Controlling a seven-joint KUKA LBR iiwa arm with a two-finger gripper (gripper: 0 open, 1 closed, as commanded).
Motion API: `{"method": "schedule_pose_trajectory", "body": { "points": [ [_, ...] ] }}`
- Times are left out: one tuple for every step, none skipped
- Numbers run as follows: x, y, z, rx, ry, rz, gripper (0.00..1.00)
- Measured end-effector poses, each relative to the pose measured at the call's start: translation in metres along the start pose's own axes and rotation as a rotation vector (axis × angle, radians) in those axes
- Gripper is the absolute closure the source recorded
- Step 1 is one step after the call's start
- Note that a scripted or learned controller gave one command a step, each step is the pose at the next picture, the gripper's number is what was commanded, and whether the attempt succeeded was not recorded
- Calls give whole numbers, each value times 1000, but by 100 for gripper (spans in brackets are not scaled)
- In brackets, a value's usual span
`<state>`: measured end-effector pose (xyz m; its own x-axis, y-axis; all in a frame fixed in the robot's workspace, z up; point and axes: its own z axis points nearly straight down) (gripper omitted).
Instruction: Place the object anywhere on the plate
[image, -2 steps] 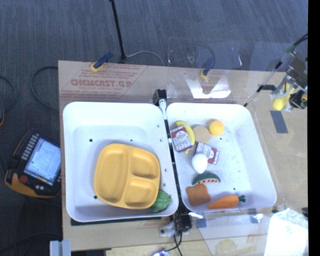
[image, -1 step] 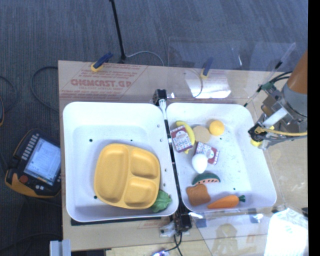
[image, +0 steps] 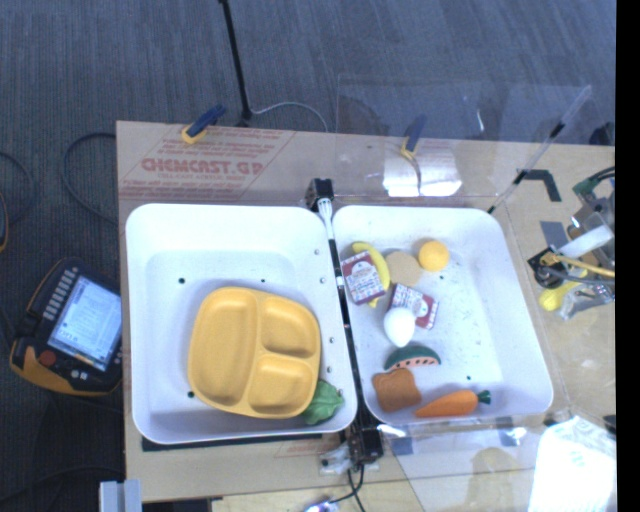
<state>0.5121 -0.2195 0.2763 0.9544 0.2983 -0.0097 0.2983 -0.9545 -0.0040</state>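
Whether my hand is released or clenched, I cannot tell. The yellow plate (image: 256, 350), smooth plastic with three shallow compartments, lies in the left bin (image: 160, 250), with bare white floor above and left of it. A green leaf (image: 323, 403) touches its lower right rim. The right bin (image: 500, 300) holds the objects crowded toward its left wall: a white egg (image: 399, 325), a round orange ball (image: 433, 255) and a tapered carrot (image: 450, 403). Its right half lies open.
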Motion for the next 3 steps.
{"method": "schedule_pose_trajectory", "body": {
  "points": [
    [-29,-4,-2,-2,0,-106,100],
    [48,13,-28,-5,4,-165,100],
    [-15,0,21,2,-4,-147,100]
  ]
}}
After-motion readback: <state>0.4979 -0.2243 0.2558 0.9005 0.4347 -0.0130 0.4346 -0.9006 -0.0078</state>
